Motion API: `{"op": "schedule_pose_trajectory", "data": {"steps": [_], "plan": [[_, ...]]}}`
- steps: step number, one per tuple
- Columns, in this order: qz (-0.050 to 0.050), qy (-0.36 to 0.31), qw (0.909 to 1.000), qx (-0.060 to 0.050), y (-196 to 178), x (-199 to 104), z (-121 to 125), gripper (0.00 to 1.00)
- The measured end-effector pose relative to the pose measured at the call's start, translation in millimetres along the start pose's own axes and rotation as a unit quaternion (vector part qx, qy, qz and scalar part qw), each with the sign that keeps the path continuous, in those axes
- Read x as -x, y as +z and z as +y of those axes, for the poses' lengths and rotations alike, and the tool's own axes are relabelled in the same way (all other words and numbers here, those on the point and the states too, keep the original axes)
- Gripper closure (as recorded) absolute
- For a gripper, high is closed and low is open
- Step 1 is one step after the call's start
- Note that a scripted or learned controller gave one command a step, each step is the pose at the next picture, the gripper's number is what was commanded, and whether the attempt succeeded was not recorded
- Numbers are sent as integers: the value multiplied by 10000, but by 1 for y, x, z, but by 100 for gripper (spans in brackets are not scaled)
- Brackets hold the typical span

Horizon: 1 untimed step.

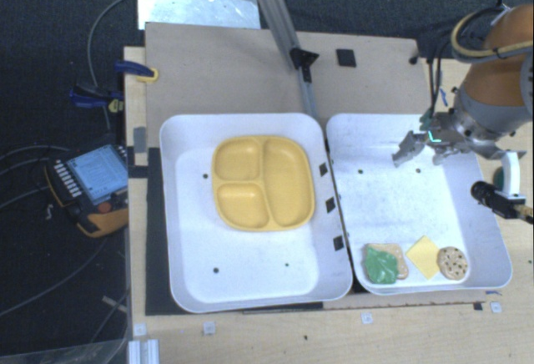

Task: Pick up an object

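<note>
The tool [421,147] is hovering with its fingers spread and nothing between them over the upper part of the right bin [367,187], well apart from the three small things lying along that bin's near edge. Those are a green-topped toast [384,263], a yellow cheese slice [423,257] and a round cookie [451,263]. All are looking light and flat; the cookie, probably stiffest, is inviting a pinch across its rim.

Two white bins [250,287], one yellow divided plate [264,183], one green-topped toast [384,263], one cheese slice [423,257], one cookie [451,263].
</note>
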<state>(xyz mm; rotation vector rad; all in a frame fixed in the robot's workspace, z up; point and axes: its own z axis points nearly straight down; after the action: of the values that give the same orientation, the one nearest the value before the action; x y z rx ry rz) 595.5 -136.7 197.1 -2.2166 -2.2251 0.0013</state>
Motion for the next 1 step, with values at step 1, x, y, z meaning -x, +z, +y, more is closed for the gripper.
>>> {"op": "schedule_pose_trajectory", "data": {"steps": [1], "plan": [[-2,-2,10000,12,-1,0,1,0]]}}
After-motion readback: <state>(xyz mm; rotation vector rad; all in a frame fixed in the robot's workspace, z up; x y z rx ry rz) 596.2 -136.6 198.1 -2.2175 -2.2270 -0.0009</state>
